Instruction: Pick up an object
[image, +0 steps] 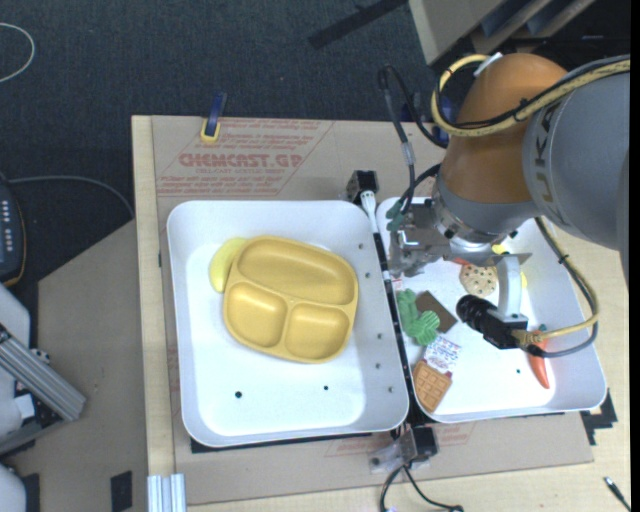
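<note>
My gripper (403, 260) hangs over the left edge of the right bin (575, 385), under the grey and orange wrist. Just below it in that bin lie a green toy (418, 318) and a brown square piece (438, 306). Further toward the front are a small white printed packet (444, 351) and a tan waffle-like piece (430, 384). A round speckled cookie (478, 278) shows partly beneath the wrist, and an orange carrot (541, 369) lies at the right. Nothing shows between the gripper's tips.
The left bin (195, 330) holds a yellow divided plate (290, 297) with a yellow thing (220, 264) sticking out from under its far left edge. A ridge separates the two bins. The arm covers the back of the right bin.
</note>
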